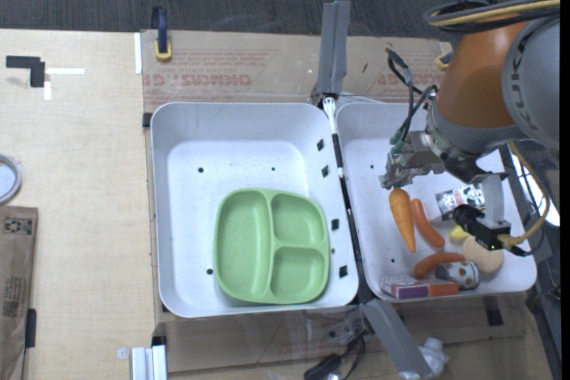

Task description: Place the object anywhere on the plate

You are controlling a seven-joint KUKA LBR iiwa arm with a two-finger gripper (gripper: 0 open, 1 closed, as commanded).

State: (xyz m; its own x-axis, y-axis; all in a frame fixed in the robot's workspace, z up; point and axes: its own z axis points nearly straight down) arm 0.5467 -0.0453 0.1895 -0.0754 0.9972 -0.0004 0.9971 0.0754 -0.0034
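Orange tapered plastic toy carrot (403, 219) in right white bin (374, 147), beneath two-finger gripper (398, 176); finger state indiscernible; likely light, stiff, slippery: best pinched mid-length; three-section green plate (272, 245) waiting left

arm (525, 58) cut off — right edge, claw (398, 178) blurred

Single fixed camera above the worktop (71, 156), looking down at a slant, moderately near, both white bins (169, 191) in frame, arm (499, 76) entering from the right
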